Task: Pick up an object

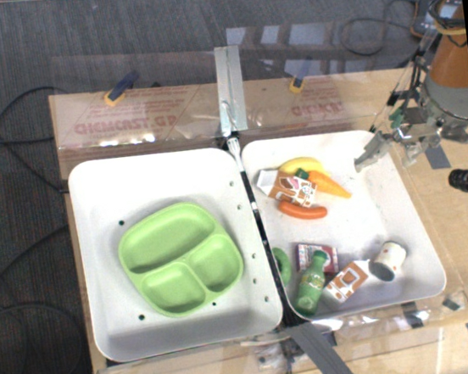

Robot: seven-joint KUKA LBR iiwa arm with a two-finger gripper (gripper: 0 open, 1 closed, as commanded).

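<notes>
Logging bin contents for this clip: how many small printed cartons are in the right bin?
2. One carton lies at the far left beside the banana and carrot; the other carton lies near the front, between the green bottle and the cup. More could be hidden underneath.

- At the frame's upper right, you see the arm (451,68): an orange band above a grey wrist.
- Your tool (375,150) is slim grey metal, with thin cables along its linkage.

Single fixed camera, mounted above the tabletop (444,223). Looks down at a slant. Both white bins (96,243) fall within frame.
</notes>
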